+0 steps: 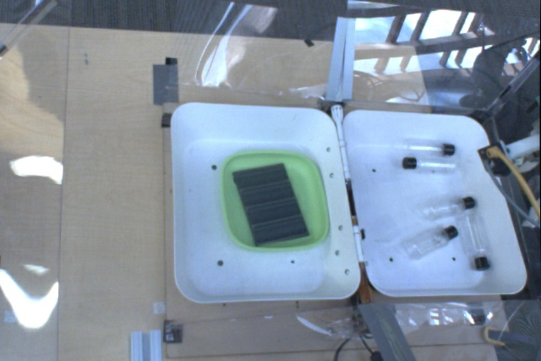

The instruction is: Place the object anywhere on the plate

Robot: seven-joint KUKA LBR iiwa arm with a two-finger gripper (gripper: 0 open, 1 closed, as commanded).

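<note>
— Where is the dark ribbed block?

— Lying flat on the green plate, near its middle and turned a little askew. The plate's rim shows all round it.

— And the plate?

— It sits in the left bin, roughly at the centre. The two bins stand side by side on the pale wooden worktop.

— What's in the right bin?

— Several clear tubes with black caps lie scattered on the floor of the bin, well apart from the plate.

— Is the pincer apart or together?

— I cannot tell.
</note>
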